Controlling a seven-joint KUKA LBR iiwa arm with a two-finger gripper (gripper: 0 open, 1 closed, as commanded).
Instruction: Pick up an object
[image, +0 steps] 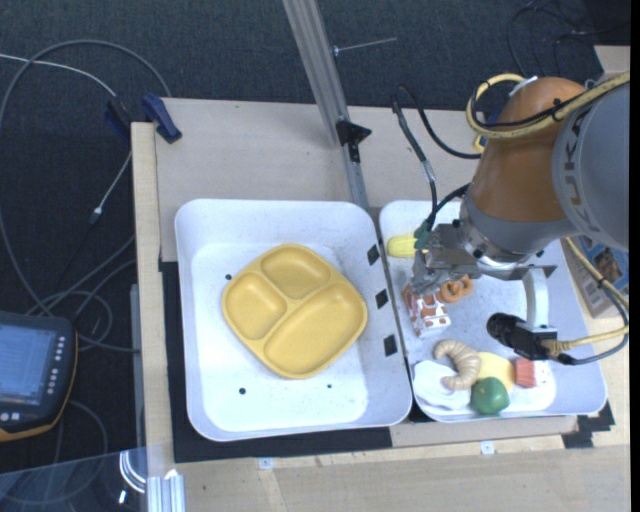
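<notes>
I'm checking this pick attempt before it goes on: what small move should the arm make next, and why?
Probably a short straight descent. The gripper hangs in the right bin just above the small red-and-white item, with the orange ring close beside it, so drifting sideways risks catching the wrong thing.

- A robotics lab: a grey arm (590, 130) with an orange band works over a plywood tabletop (250, 150), its gripper (432, 285) low in the right bin (590, 370).
- Left of the gripper, a second white bin (200, 260) holds a yellow divided plate (294, 310).
- Far left of the gripper, a teach pendant (30, 375) lies on dark carpet among loose cables (60, 100).
- Above-left of the gripper, an aluminium post (318, 60) rises from the tabletop, and a blue clamp (160, 118) grips its corner.
</notes>
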